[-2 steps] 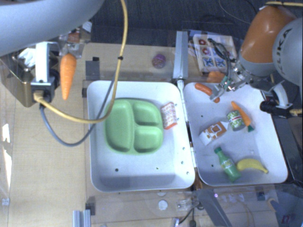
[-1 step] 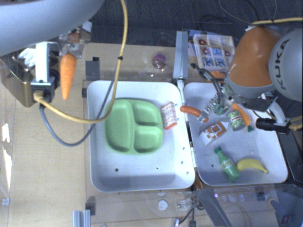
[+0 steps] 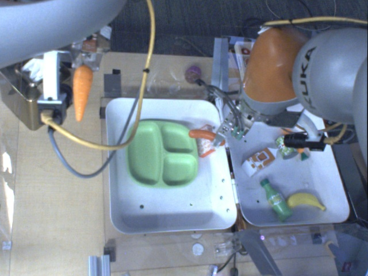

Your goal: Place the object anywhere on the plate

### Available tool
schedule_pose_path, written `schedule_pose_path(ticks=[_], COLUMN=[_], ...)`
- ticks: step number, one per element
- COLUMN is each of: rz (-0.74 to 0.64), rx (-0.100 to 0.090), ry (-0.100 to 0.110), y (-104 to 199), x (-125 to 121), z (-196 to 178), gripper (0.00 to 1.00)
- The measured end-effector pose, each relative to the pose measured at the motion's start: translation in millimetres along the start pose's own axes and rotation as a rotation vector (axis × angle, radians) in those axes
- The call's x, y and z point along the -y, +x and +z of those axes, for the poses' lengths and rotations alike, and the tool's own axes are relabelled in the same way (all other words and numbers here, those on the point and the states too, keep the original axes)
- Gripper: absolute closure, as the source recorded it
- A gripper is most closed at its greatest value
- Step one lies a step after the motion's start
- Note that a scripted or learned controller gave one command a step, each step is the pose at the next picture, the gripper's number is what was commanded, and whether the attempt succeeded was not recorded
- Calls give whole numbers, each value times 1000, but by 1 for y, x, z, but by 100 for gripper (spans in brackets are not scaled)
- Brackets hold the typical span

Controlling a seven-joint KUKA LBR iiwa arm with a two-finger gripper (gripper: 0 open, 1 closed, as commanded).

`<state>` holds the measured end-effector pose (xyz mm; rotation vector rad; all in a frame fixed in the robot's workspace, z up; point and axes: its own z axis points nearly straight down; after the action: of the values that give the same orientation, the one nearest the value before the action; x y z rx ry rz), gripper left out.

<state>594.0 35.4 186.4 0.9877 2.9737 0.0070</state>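
A green divided plate (image 3: 161,154) lies in the left white bin (image 3: 172,217). Just over the plate's right rim hangs a small orange-red sausage-shaped object (image 3: 201,134), roughly level and pointing left. My gripper (image 3: 215,138) reaches in from the right, at the bin's right wall, and is shut on that object's right end. A pale reddish patch (image 3: 206,148) shows right under the fingers; I cannot tell what it is. The grey arm with its orange band (image 3: 270,68) hides the back of the right bin.
The right bin (image 3: 328,211) holds a small white-and-brown carton (image 3: 260,160), a green bottle (image 3: 276,199), a banana (image 3: 306,200) and a green-and-black item (image 3: 296,142). An orange carrot (image 3: 82,91) lies outside, left of the bins. A yellow cable (image 3: 150,33) hangs over the left bin.
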Motion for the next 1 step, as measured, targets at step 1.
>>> schedule_pose_path(ticks=[1], rz=[59], rx=[-2], ry=[1], y=[27], x=[-58], z=[0], gripper=[100])
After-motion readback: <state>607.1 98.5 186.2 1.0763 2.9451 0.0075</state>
